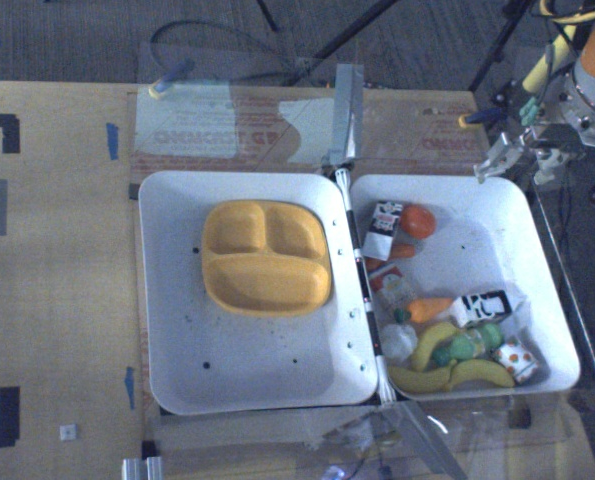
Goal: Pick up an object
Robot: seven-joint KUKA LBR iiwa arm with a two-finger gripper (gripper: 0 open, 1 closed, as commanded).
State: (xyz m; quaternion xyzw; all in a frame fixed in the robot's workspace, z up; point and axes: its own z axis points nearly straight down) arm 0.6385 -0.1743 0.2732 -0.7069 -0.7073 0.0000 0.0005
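Tool hangs over the right bin's far corner, well above the toys; we can't tell its opening, nothing visibly held. Risk: near-end pile is tight (banana, carrot, carton touching), so a descent may glance off. Tomato is small, round, red, beside the divider, easiest pick.

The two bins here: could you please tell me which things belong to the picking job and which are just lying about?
For the job:
- end effector, above the right bin's far corner
- tomato
- carrot
- bananas
- small carton

Lying about:
- yellow divided plate in the left bin
- blue tape on the bench
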